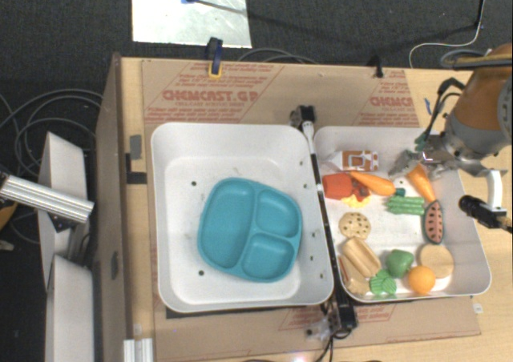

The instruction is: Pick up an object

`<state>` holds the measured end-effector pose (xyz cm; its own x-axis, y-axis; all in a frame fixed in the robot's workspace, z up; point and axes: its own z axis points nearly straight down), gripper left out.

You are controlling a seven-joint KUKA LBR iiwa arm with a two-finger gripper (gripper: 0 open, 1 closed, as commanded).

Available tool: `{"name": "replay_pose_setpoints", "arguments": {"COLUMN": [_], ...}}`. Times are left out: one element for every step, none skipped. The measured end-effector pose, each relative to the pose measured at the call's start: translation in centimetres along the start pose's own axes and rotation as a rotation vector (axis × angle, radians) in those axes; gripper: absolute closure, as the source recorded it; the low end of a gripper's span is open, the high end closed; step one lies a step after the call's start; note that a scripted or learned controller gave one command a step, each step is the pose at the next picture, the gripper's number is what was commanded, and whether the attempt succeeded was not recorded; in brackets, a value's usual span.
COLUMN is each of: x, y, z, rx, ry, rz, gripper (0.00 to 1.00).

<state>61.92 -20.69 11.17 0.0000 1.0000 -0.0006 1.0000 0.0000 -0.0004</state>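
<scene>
We see two shallow white bins side by side on the bench: the left bin holds a blue divided plate lying a little askew near its middle, and the right bin is crowded with toy food. The arm reaches in from the right and hangs over the upper right part of the right bin, with the gripper low above the toys there. Whether the claw is released or clenched we cannot tell, as its tips blur into the objects below. Right under it lies an orange carrot, pointing down and slightly right; we cannot say whether the two touch. Left of the carrot we find a second, longer carrot beside a red piece, with a small carton above them. Below come a green bean pod, a watermelon slice near the right wall, and a cookie. Along the lower end sit a bread roll, a green leafy piece, a green pepper, an orange and a pale round slice, packed close together
</scene>
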Motion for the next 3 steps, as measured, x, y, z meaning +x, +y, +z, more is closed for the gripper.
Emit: {"name": "replay_pose_setpoints", "arguments": {"x": [0.6, 1.0, 2.2], "y": [-2.9, 1.3, -6.7], "z": [-1.3, 1.8, 0.3], "rx": [0.000, -0.002, 0.004], "ry": [0.000, 0.001, 0.003], "rz": [0.000, -0.003, 0.000], "gripper": [0.00, 0.00, 0.00]}}
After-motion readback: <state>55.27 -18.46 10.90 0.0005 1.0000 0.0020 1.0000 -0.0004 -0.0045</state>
